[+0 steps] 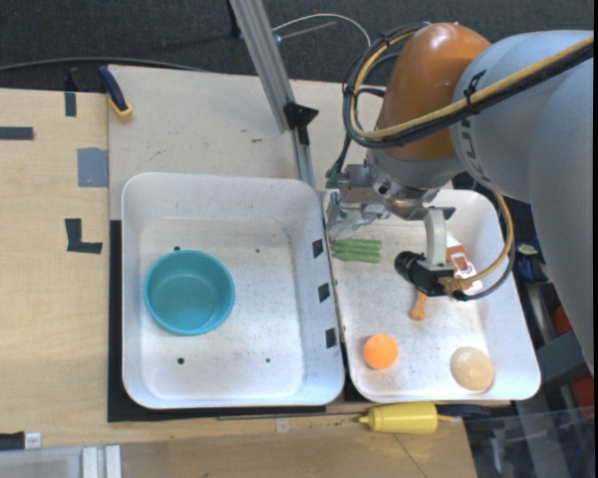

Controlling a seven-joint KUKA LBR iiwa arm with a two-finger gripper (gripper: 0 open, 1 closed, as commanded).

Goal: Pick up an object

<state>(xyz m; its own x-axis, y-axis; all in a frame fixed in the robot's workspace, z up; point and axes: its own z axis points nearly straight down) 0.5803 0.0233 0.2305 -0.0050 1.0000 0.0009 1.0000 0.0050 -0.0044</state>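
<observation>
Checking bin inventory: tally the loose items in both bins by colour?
Teal: 1, bowl, left bin
Green: 1, bean-like piece, right bin
Orange: 2, ball; small stick
Beige: 1, round item
Total: 5

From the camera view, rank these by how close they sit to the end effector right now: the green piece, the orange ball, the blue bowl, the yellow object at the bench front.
1. Green piece, right bin, just below the end effector.
2. Orange ball, right bin, toward the front.
3. Blue bowl, left bin, and yellow object, on the bench in front of the right bin: too close to call.
</observation>
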